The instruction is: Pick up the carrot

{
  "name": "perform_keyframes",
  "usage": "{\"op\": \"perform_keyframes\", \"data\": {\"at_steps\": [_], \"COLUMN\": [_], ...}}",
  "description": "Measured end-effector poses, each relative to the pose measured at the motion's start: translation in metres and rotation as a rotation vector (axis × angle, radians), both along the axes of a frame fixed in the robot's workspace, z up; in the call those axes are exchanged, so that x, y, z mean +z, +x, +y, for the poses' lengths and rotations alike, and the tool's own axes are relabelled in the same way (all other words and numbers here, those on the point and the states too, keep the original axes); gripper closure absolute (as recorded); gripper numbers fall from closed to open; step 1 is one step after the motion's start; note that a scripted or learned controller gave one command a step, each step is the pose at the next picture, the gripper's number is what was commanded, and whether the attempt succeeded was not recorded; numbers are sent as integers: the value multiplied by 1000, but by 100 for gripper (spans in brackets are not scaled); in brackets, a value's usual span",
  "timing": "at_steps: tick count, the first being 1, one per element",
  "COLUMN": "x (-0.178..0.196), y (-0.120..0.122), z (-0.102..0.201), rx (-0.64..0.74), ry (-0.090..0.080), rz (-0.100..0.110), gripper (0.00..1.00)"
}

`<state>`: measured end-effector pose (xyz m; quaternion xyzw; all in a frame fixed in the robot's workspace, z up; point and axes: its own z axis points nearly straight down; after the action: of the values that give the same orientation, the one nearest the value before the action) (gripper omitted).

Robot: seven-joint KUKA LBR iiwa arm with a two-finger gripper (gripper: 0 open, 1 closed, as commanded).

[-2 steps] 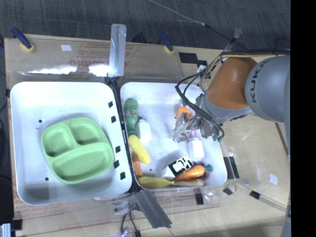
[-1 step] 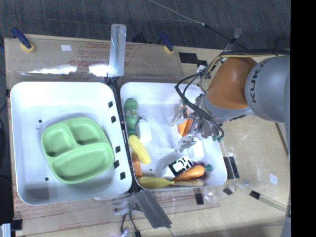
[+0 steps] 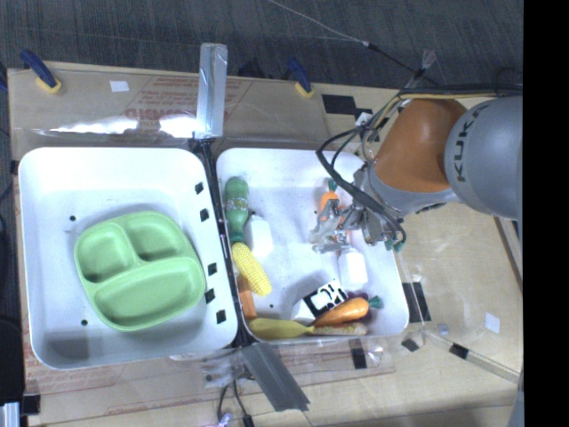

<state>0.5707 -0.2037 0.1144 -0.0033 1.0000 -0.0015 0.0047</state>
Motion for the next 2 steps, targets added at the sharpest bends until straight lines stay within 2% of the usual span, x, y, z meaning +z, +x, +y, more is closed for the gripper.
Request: {"op": "perform_keyframes", "data": {"at_steps": [1, 2], "x": [0, 10], "y": [0, 2], "z": [1, 2], "rx": [1, 10], "ry": [0, -2], "rz": [0, -6], "gripper": [0, 100]}}
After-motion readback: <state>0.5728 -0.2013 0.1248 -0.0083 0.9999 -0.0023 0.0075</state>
